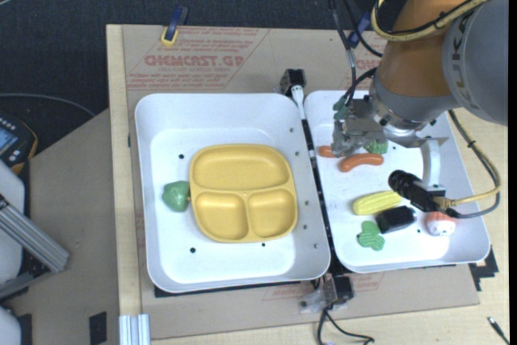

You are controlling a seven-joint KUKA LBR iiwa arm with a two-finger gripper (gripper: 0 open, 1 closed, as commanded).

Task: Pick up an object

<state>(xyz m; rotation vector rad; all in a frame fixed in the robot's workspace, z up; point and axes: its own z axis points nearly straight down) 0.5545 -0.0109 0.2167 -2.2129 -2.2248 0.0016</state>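
Sausage [360, 162]: one small orange-red toy sausage, slightly curved, lying flat on the floor of the right bin [460, 242] — just below the gripper [349, 137] and apart from it.
Gripper: low over the upper left part of the right bin, above the sausage; whether its jaws are clenched or released I cannot tell, and nothing is seen between them.
Arm [424, 44]: one, grey with an orange band, coming in from above the sausage's right.
Around the sausage: one green piece [376, 147] just above its right end, one small orange bit [325, 150] to its left.
Further below the sausage: one yellow corn cob [376, 202], one black block [395, 218], one green clover-shaped toy [371, 236], one white and red toy [439, 225] — all in the right bin.
Left bin [157, 125]: left of the sausage; holds one yellow divided plate [242, 191] with three compartments and one green lump [175, 195] touching the plate's left edge.
Bins: two, white, side by side.
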